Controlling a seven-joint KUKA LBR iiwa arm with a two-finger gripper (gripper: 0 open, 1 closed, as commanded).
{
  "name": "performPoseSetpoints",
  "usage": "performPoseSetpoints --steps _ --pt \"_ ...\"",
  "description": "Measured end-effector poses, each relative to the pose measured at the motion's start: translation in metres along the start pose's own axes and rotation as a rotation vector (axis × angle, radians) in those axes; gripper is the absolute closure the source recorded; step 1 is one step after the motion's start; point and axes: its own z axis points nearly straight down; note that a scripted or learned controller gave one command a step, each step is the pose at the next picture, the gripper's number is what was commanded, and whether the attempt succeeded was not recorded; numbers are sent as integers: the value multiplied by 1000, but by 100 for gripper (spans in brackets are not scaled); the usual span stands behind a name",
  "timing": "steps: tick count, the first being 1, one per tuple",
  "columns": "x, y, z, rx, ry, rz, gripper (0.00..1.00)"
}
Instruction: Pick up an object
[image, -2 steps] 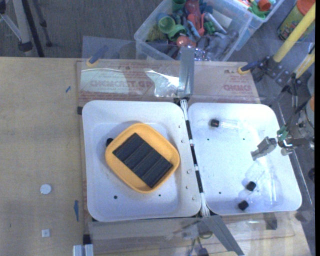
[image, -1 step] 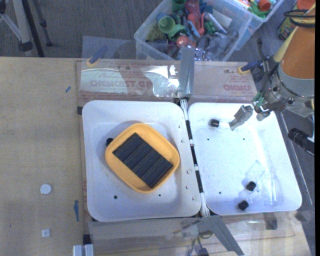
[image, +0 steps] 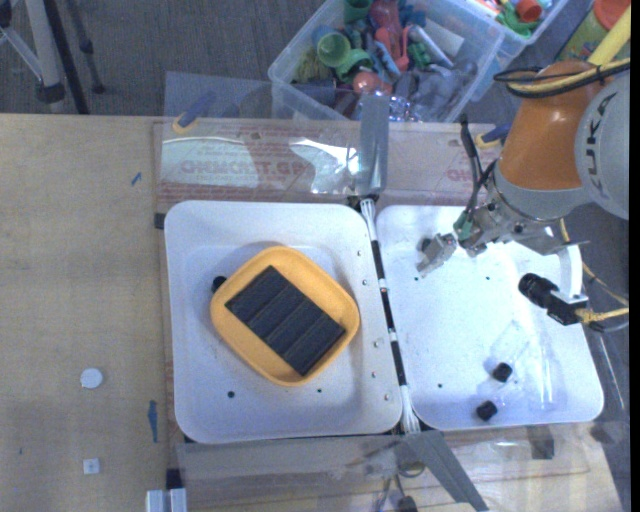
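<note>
A yellow, rounded-square object with a black ribbed panel on top lies tilted in the middle of the left bin. A small black piece peeks out at its upper left edge. In the right bin, a clear plastic item with small black ends lies near the front right corner. My gripper hangs over the back left part of the right bin, well apart from both objects. I see nothing held in it.
The grey arm with its orange band reaches in over the right bin's back right, with a black part and yellow cable below it. A clear tub of colourful toys stands behind the bins. Bare wooden bench lies to the left.
</note>
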Motion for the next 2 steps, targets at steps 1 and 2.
performPoseSetpoints --steps 1,2 --pt "15 64 -1 -4 -3 -47 0" --pt "67 -19 0 0 0 -22 0"
